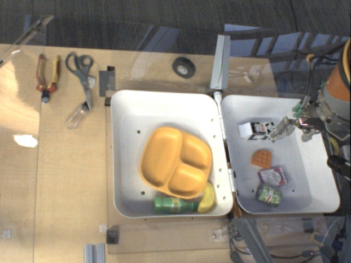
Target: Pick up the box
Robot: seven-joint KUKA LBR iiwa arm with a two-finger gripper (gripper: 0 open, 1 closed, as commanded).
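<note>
Arm (334,100) reaches in from the right; end effector (281,131) hangs low

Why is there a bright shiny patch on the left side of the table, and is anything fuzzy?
In the camera view, light glares off the wooden bench at the left, washing out its grain near the pliers. The white bins are evenly lit with soft shadows. The gripper near the box looks slightly blurred, and the box's print is too small to read.

no legible text or labels
</note>
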